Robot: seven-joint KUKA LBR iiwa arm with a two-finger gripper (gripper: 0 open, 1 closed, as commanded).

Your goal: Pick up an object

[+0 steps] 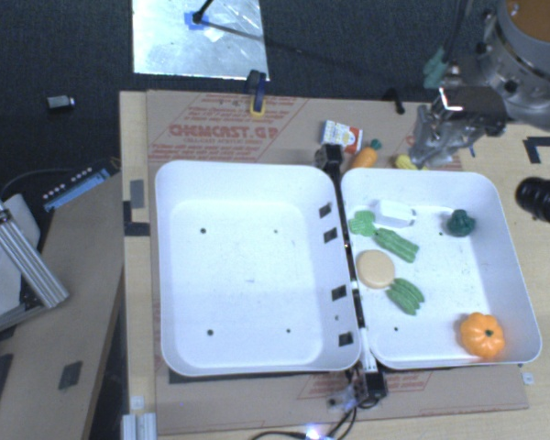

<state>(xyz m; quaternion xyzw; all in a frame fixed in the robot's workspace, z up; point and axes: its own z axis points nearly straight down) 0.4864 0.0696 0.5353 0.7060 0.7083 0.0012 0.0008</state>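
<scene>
The gripper (437, 140) hangs above the bench just beyond the far rim of the right bin (495, 246), and from this slanted view I cannot tell how it is set; nothing shows in its grasp. It sits up and outside the bin, which reads as a ready pose before a descent, so the pick looks not yet begun. All the candidates lie in the right bin: a white block (392, 214) near the far wall, a green leafy piece (361, 223) just beside it, a long green pod (396, 244), a tan disc (376, 269) touching or nearly touching a second green pod (406, 295), a dark green piece (459, 223) alone toward the right wall, and an orange pumpkin (481, 335) in the near corner. The loners seem easier targets, since the cluster by the divider leaves little room around each piece. The left bin (179, 273) offers a drop spot.
</scene>
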